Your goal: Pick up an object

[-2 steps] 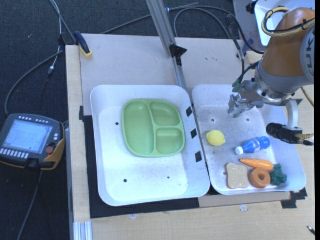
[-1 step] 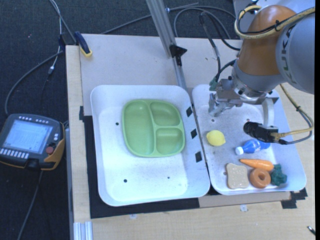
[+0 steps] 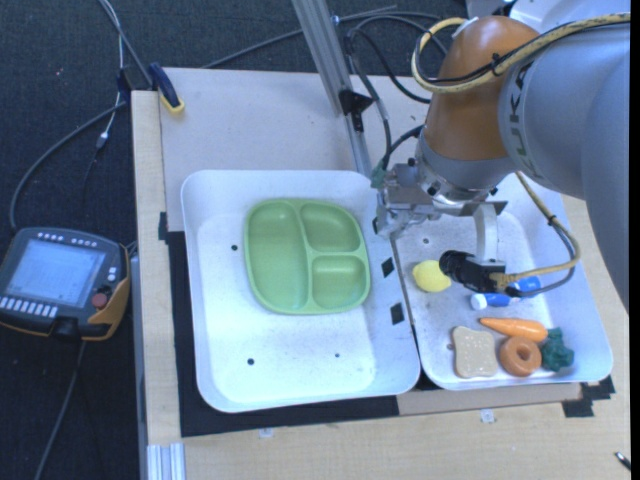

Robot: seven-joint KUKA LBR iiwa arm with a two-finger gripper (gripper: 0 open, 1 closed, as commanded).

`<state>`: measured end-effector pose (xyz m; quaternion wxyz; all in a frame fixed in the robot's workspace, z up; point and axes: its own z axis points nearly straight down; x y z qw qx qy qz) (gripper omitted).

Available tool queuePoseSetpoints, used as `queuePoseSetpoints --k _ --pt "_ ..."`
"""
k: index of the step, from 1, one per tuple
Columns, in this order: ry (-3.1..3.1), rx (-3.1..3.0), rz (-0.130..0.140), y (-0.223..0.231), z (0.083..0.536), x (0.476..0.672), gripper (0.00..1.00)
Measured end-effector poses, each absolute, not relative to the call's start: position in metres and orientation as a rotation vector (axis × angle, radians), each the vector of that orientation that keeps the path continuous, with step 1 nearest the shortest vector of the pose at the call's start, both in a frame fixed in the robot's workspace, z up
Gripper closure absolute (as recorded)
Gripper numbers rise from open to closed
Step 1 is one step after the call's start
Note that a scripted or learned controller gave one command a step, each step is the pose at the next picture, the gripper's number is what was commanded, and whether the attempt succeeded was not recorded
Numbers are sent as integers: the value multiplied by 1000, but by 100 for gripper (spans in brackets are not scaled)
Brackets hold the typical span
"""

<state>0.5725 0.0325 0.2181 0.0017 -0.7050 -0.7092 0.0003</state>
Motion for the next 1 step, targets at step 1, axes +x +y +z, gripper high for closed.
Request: queuePoseSetpoints --k 1 --pt "-2228 -2213 -5 80 228 568 100"
